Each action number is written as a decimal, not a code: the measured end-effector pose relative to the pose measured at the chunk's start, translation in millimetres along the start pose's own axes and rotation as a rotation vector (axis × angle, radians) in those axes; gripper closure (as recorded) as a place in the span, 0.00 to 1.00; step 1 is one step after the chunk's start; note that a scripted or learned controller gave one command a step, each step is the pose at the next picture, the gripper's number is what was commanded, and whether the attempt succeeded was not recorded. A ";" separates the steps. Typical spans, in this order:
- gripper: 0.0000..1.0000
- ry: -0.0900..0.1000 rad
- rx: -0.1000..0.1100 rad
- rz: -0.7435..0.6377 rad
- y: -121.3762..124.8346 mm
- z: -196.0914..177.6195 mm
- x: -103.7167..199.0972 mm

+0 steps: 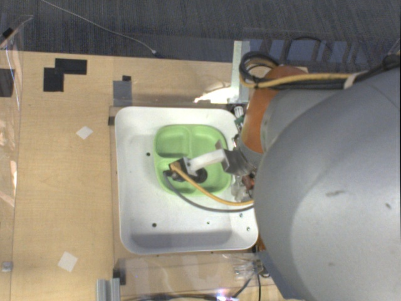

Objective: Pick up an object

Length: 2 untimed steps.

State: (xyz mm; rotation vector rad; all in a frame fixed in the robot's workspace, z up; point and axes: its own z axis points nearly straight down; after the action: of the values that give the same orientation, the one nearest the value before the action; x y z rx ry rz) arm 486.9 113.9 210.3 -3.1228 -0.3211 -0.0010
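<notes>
Where the object lies: the green tray (188, 142) lies flat on the floor of the white bin (135, 168), in its upper-middle part and nearer the right wall than the left.
Object form: a shallow moulded dish with rounded corners and a raised lip. At least 2 compartments show, parted by a low ridge.
Gripper position: the gripper (230, 162) is over the tray's right edge, low and close to it. Contact cannot be confirmed.
Jaw state: cannot tell, because the wrist and the arm (326, 187) cover it.
Expected handling: judged to be light, thin-walled plastic. It looks stiff enough to lift by 1 edge but is likely to flex and tilt. The surface is glossy, so slip is probable.
Recommended hold: the raised lip on the right side, or the ridge between compartments. The flat compartment floors offer nothing to pinch.
Risk: if pushed, the tray may slide across the smooth bin floor instead of rising.
Surface: the bin is smooth and white with rounded walls. It sits on a pale wood-toned bench (62, 187).
Room: a black marker (62, 74) is fixed to the bench at upper left. Dark carpet (188, 11) lies beyond the bench, crossed by a thin cable.
</notes>
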 end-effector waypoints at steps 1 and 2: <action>1.00 -0.001 0.001 -0.003 -52.0 15.5 10.1; 1.00 0.005 0.000 -0.326 -101.7 -108.4 21.5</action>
State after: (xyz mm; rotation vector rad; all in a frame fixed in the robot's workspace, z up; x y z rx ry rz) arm 487.2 217.6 318.9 -3.0288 -0.8235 -0.0096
